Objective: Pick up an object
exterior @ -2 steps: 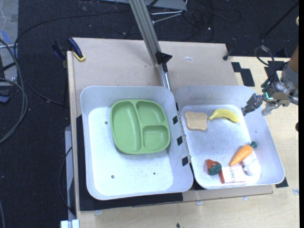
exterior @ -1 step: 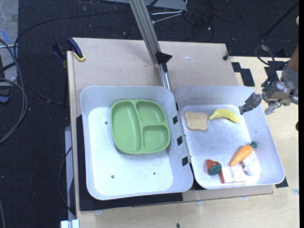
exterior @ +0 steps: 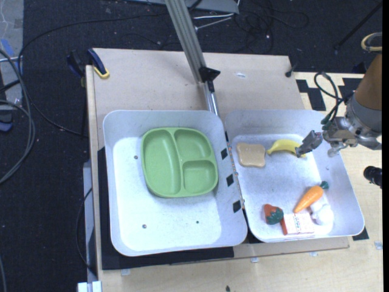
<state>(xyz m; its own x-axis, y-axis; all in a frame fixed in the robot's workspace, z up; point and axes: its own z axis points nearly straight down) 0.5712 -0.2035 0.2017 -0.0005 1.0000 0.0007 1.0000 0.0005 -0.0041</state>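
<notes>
Fingers (exterior: 313,140): dark, angled down-left at the banana's right end; spread or pinched, cannot tell, too small and dark. Gripper (exterior: 307,145) sits at the right bin's upper right, arm (exterior: 371,102) coming in from the right edge, likely because the banana is the nearest item to reach.

Largest down: bench (exterior: 182,78) carries both bins. Left bin (exterior: 121,236) holds a green plate (exterior: 180,162), three compartments, lying flat near its top. Right bin (exterior: 340,175) holds the small stuff. Toast (exterior: 251,155) flat at upper left. Banana (exterior: 282,146) just beside it, right tip at the gripper; touching or not, unclear. Carrot (exterior: 310,198) tilted at lower right. Red-white box (exterior: 297,224) at the front wall, next to a white lump (exterior: 323,213) and a red-green piece (exterior: 273,214).

Judgement: grasp attempt on the banana, not lifted yet.
</notes>
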